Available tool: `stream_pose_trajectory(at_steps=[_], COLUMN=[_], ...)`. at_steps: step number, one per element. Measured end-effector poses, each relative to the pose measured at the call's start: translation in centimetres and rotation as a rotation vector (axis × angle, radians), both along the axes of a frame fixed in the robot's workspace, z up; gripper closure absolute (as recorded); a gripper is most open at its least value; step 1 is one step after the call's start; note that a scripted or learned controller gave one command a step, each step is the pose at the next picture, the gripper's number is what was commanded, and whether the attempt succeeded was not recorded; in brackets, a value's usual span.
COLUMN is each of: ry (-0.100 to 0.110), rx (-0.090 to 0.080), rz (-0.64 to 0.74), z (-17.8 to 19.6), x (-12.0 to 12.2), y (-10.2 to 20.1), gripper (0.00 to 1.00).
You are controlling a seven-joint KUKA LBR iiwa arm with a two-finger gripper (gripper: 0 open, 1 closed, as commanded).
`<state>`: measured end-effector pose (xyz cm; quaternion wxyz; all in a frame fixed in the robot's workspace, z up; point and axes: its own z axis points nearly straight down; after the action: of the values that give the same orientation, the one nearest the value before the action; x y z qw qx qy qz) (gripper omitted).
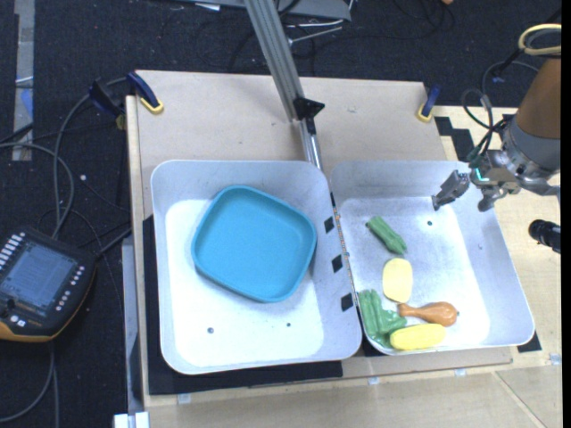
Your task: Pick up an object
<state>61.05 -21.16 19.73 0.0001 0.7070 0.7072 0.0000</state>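
With the two-finger gripper point(467, 191) spread wide and empty above the right white bin point(500, 266), the isolated small green pickle-shaped toy point(385, 234) is best targeted, approached vertically.

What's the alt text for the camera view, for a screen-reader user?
The gripper, fingers open, hovers over the right bin's far edge, holding nothing. That bin holds a green pickle, yellow pieces, a drumstick and a green item; the left bin holds a blue plate.

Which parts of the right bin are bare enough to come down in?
The right bin is bare along its far half under the gripper. Its near-left corner is crowded: green pickle, yellow piece, drumstick.
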Motion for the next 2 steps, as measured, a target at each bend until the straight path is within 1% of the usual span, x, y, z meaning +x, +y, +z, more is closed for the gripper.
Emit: stream_pose_trajectory(at_steps=[1, 2], ry=[0.0, 0.005], rx=[0.0, 0.002], rz=[0.0, 0.0], z=[0.0, -6.3], x=[0.0, -0.3], y=[0.0, 0.1], gripper=[0.0, 0.0])
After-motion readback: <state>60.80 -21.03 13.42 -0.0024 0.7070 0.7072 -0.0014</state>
